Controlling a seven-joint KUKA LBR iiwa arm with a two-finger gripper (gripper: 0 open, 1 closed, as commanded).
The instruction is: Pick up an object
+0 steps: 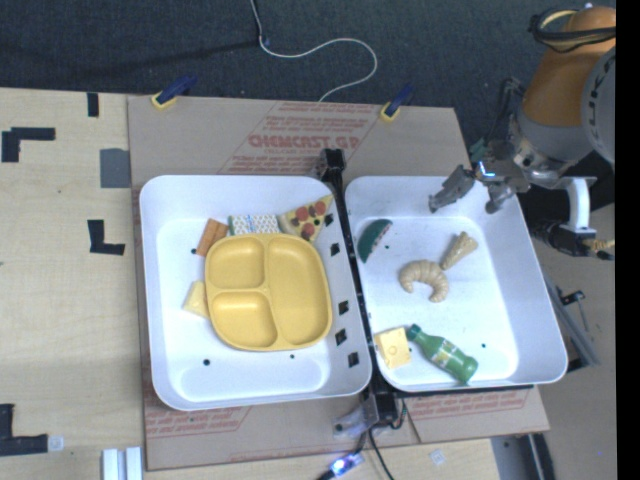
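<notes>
Right bin (520,268): your gripper (468,196) hangs spread and empty; grip the light, stiff croissant (427,277) mid-curve.

Yellow plate (268,290) hides most of small items behind it.

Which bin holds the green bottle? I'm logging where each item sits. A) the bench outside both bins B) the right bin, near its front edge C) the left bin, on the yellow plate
B: the green bottle lies in the right bin near its front edge, beside a yellow cheese wedge.
</notes>
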